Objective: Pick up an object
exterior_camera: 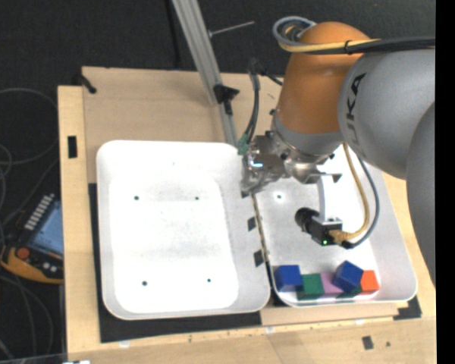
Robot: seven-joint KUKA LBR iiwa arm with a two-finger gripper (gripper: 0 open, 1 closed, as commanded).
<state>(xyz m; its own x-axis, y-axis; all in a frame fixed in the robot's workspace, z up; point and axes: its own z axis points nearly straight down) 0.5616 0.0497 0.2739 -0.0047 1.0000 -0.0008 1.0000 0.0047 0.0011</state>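
Several small blocks lie along the near edge of the right bin (398, 275): a blue block (288, 276), a green block (312, 285), a pink one (332, 283), a second blue block (349, 274) and an orange one (370, 280). My gripper (253, 174) hangs below the orange wrist band, over the wall between the two bins at the right bin's far left. It is well above and behind the blocks, and nothing shows in it. The arm's bulk hides the right bin's far part.
The left bin (110, 203) lies beside the right one. A slanted metal rail (201, 48) rises behind the bins. A black fitting on a cable (318, 226) hangs over the right bin's middle. A hand-held pendant (39, 237) and cables lie left of the bench.
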